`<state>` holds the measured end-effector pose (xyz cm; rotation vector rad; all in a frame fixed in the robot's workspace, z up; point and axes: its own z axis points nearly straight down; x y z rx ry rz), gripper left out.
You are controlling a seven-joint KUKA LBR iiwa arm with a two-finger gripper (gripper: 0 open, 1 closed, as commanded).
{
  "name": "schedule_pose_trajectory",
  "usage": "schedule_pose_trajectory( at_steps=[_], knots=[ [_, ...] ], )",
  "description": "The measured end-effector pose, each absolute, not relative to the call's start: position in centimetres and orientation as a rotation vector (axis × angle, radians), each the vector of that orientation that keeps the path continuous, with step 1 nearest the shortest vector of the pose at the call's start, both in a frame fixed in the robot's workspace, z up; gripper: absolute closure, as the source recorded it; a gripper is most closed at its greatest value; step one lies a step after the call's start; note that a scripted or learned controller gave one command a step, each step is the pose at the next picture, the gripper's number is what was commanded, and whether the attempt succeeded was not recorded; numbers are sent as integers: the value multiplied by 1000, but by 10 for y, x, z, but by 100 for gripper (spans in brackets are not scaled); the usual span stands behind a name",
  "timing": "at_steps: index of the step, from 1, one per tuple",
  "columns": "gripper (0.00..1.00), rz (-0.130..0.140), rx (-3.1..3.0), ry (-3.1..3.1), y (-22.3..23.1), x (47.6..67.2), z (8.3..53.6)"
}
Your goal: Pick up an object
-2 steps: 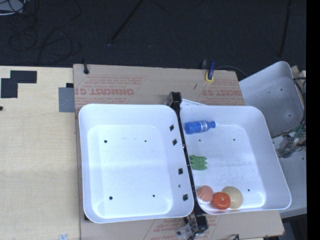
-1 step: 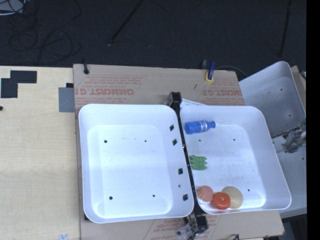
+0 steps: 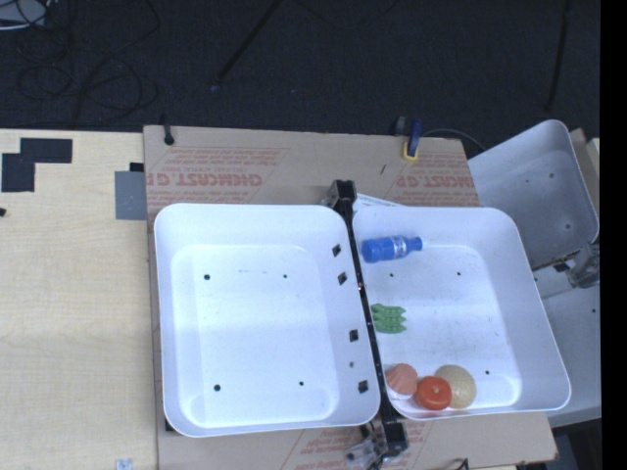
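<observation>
blue bottle: lies on its side near the far edge of the right bin, close to the divider between the 2 bins; its pale cap end points right.
handling of the bottle: looks like light, stiff plastic, smooth and round, so i judge it may roll or slip; best taken across the middle of its body, jaws square to its long axis.
green object: small, ridged, lying flat against the left side of the right bin, well apart from the bottle; probably soft or thin, hard to get under.
round pieces: a red disc sits between a pinkish one and a tan one in the near corner, touching or overlapping; crowded, so a clean hold there seems less likely.
left bin: just beside the right one, sharing the black divider.
gripper: i cannot tell its state from this view.
bench: cardboard sheet under both bins.
task stage: nothing lifted yet; all 5 objects rest in the bin.
</observation>
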<state>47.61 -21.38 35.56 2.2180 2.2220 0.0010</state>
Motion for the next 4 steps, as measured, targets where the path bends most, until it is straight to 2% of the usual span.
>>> schedule_pose_trajectory(
  at_steps=[1,2,3,4],
  knots=[
    [100,-9,2230,2234,-193,496,196],
    [100,0,2216,2223,-214,542,220],
    [100,-3,2227,2221,-214,473,235],
    [100,-1,2220,2224,-213,515,220]
  ],
)
